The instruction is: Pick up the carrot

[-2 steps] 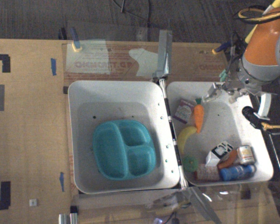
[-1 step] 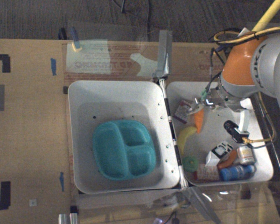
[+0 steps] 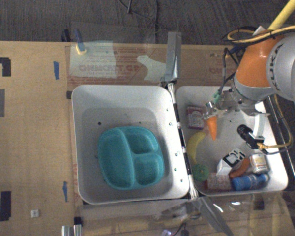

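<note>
The carrot (image 3: 212,127) is a short orange cone pointing down, over the upper middle of the right bin (image 3: 281,177). Its top end sits between the fingers of my gripper (image 3: 212,114), which is shut on it. The grey arm with its orange band (image 3: 253,65) reaches in from the upper right and hides the bin's far right corner.
A yellow banana (image 3: 196,144) and a green round thing (image 3: 200,171) lie just left of and below the carrot. A reddish packet (image 3: 195,117) lies at its left. A white box (image 3: 232,160), a can (image 3: 258,162) and a blue bottle (image 3: 249,182) crowd the near right corner. The left bin (image 3: 88,100) holds a teal divided plate (image 3: 131,157).
</note>
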`<state>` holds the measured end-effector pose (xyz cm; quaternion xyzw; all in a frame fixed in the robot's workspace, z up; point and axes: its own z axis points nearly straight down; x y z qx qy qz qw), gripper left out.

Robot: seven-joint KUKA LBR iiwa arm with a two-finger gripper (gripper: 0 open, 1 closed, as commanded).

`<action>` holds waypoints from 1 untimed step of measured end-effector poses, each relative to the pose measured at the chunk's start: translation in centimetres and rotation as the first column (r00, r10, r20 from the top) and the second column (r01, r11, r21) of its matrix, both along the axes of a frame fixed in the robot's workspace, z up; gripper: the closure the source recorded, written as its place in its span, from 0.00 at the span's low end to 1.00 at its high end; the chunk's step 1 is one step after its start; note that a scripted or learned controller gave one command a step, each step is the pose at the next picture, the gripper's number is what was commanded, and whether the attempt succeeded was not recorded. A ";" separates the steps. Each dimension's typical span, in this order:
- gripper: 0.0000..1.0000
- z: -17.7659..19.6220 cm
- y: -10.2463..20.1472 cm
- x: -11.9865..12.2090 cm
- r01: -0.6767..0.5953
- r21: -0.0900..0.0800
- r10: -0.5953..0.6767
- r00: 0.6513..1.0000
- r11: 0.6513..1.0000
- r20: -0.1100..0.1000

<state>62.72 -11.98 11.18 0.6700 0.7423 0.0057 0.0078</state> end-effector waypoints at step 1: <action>1.00 7.3 5.7 -3.6 0.158 0.001 -0.158 0.987 0.987 -0.017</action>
